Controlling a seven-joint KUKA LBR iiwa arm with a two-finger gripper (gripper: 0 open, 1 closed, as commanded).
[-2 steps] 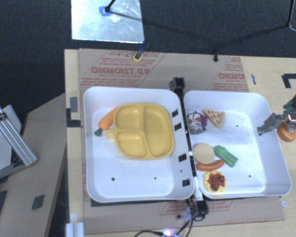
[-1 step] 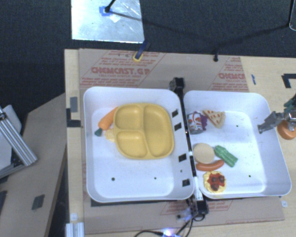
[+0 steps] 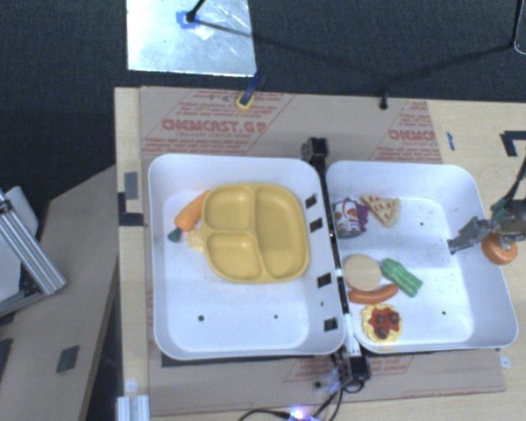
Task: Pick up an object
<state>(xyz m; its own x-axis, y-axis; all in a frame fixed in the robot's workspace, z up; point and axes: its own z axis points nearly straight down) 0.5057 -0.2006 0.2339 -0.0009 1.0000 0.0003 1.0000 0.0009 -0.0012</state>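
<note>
Camera view: gripper (image 3: pixel 460 238) at the three o'clock rim of the right bin (image 3: pixel 486 323), nothing seen between its fingers.

Arm enters from three o'clock; an orange band (image 3: pixel 500 251) sits just behind the wrist. The fingers are too small and blurred to judge their spread; I cannot tell if they are parted or pressed together, and no item touches them. Candidate objects cluster toward the nine o'clock side of this bin, well apart from the gripper: pizza slice (image 3: pixel 381 209), purple packet (image 3: pixel 350 217), round bun (image 3: pixel 363 271), green piece (image 3: pixel 401 276), sausage (image 3: pixel 373 295), pasta plate (image 3: pixel 381 323). Left bin (image 3: pixel 171 323) holds a yellow divided tray (image 3: pixel 250 232) with a carrot (image 3: pixel 189 211) at its nine o'clock edge. Judgement: the gripper stands clear, likely positioned for approach.
</note>
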